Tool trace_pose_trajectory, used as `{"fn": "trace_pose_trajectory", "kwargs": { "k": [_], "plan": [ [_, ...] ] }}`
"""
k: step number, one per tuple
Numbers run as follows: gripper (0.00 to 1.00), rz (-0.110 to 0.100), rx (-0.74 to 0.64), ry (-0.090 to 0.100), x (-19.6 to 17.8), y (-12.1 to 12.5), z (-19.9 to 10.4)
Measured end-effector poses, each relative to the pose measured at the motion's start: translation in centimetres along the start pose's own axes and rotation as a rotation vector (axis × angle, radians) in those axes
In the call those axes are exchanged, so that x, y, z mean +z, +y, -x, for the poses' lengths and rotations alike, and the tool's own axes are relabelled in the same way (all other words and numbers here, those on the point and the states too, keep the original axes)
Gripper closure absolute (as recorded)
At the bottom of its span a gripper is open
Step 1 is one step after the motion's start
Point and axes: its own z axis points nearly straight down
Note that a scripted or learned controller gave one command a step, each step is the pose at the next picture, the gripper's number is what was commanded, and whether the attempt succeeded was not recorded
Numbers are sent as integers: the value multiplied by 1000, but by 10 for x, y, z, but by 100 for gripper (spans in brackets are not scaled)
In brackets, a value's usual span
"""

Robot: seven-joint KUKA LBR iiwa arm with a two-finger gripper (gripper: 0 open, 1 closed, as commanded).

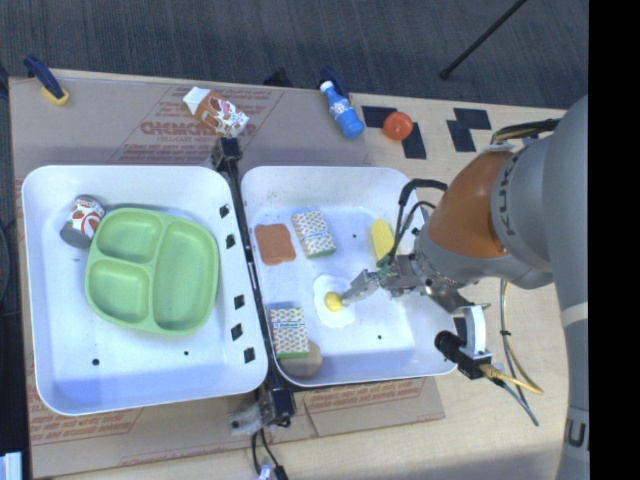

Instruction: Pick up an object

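A lime-green divided plate (152,270) lies in the left white bin (60,368). The right white bin (400,353) holds a reddish-brown slab (274,243), two green-and-white patterned packets (314,232) (288,330), a yellow piece (382,238) and a white-and-yellow fried egg (332,300). The arm (520,208) is grey with an orange band (470,213).

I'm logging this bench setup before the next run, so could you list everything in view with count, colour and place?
Bins: 2, white, side by side on the bench.
Divided plate: 1, green, left bin.
Small can: 1, red, white and grey, left bin, by the plate's upper left.
Toast slice: 1, brown, right bin.
Patterned packets: 2, green and white, right bin, one upper middle, one near the front wall.
Banana: 1, yellow, right bin.
Fried egg: 1, white with yellow yolk, right bin, under the gripper.
Bottle: 1, blue, behind the bins.
Ball: 1, orange, behind the bins.
Arm: 1, grey and orange, right.
Gripper: 1, over the egg.
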Motion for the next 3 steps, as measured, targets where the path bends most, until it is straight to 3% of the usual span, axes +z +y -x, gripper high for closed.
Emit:
{"fn": "trace_pose_trajectory", "kwargs": {
  "k": [1, 2, 3],
  "plan": [
    [100, -1, -5, 0, -10, 1, 0],
    [100, 0, 3, 0, -106, -39, 5],
    [100, 0, 0, 1, -134, -1, -14]
  ]
}}
